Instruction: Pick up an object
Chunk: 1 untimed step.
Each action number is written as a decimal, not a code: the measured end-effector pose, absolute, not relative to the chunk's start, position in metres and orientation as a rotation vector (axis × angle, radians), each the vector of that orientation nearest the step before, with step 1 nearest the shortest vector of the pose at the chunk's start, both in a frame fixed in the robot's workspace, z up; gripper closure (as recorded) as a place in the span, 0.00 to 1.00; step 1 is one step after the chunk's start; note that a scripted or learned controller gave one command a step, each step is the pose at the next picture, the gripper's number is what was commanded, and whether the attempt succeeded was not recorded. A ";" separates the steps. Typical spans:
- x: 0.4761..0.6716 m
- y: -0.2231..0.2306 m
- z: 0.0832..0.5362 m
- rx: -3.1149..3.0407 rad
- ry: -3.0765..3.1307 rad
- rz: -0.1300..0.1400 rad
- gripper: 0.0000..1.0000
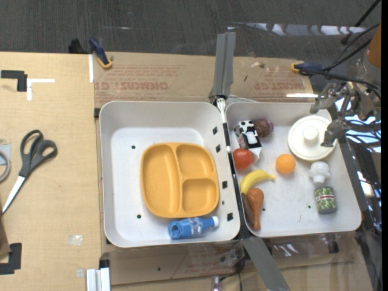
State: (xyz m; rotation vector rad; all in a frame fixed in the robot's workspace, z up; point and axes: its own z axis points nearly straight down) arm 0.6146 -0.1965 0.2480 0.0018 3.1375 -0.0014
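My gripper [325, 121] hangs over the far right corner of the right bin [291, 223], just above the rim of a white round lid [308, 139]. It stands open with nothing between its fingers. Also in that bin lie an orange ball [285, 163], a red tomato [242, 158], a banana [257, 179], a brown drumstick [254, 206], a black-and-white toy [247, 134], a dark purple item [264, 127] and a green bottle with a white cap [325, 194]. The left bin [115, 162] holds a yellow divided plate [180, 179] and a blue bottle [193, 226].
Scissors [30, 156] lie on the wooden bench at the left. Cardboard [151, 80] and a blue clamp [100, 52] sit behind the bins. Cables [357, 41] run across the far right corner.
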 end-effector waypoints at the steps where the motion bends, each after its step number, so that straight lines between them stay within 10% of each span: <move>1: 0.609 -0.220 0.118 -0.159 3.132 0.000 0.00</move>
